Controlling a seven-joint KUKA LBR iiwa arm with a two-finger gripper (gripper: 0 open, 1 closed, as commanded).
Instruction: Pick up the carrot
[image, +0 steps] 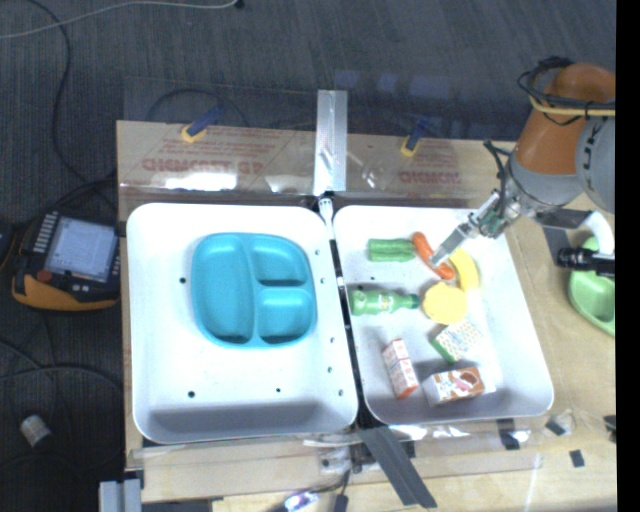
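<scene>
1. Carrot (430, 254): small, orange, tapered and smooth like a plastic toy, lying at a slant in the upper part of the right bin (520, 330), between a green cucumber-shaped piece (389, 249) and a yellow rounded piece (465, 271).
2. Gripper (447, 248): thin metallic fingers reaching down at a slant from the grey wrist, tips right at the carrot's upper side; spread or pressed together, cannot tell at this size.
3. Arm (553, 140): glossy orange band above a grey housing, entering from the right.
4. Elsewhere in the right bin: a green bottle (383, 301) lying on its side, a flat yellow disc (445, 304), a small printed packet (457, 340), and two little cartons (401, 367) with red and white print.
5. Left bin (160, 390): shallow, white, rounded corners, bearing a turquoise divided plate (252, 286) of smooth plastic with three compartments.
6. Bench (250, 155): pale wood under both bins, a clear sheet across the back, a metal bracket (331, 135) between the bins.
7. Floor (90, 60): dark ribbed carpet, with a handheld control pad (68, 255) and loose cables at left.
</scene>
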